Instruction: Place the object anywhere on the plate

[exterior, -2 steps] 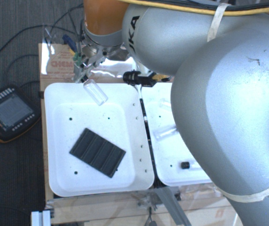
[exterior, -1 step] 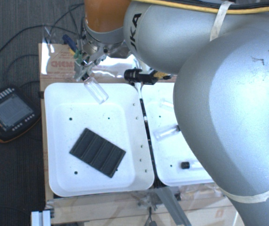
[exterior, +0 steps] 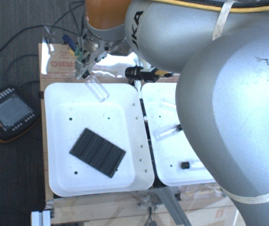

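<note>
A dark ribbed rectangular plate (exterior: 97,152) lies tilted in the lower middle of the left white bin (exterior: 59,182). My gripper (exterior: 84,73) is over the far rim of that bin, well above and beyond the plate. It is shut on the top end of a clear plastic tube (exterior: 98,89). The tube slants down and to the right from the fingers, over the bin's back edge.
The right bin (exterior: 159,171) holds several clear tubes, one (exterior: 165,133) near the divider and one with a black cap (exterior: 190,165) at the front. The big grey arm covers most of the right side. A teach pendant (exterior: 6,113) lies left of the bench.
</note>
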Motion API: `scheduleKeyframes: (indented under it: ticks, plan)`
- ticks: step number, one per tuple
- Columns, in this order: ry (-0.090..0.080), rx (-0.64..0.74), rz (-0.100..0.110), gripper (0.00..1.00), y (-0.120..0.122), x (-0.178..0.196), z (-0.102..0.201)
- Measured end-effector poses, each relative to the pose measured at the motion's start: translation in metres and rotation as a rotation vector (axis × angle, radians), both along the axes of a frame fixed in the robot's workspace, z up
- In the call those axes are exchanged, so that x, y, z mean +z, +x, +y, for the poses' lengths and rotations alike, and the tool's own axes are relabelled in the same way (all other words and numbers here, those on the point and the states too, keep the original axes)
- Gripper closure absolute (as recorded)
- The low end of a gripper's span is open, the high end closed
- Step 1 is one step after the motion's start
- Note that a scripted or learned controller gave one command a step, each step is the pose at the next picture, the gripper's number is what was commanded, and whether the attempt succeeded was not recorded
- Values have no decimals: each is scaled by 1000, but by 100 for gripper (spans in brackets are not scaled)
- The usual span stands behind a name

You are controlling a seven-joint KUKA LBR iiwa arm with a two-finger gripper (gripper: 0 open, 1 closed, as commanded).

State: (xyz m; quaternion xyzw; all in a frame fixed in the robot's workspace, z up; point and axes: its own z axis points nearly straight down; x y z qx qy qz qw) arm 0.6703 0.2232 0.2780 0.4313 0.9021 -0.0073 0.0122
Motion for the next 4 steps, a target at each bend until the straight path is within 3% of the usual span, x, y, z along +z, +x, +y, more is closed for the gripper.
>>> scheduleKeyframes:
  ticks: [4]
  plan:
    - [-7,-2,-6,100,1,36,0]
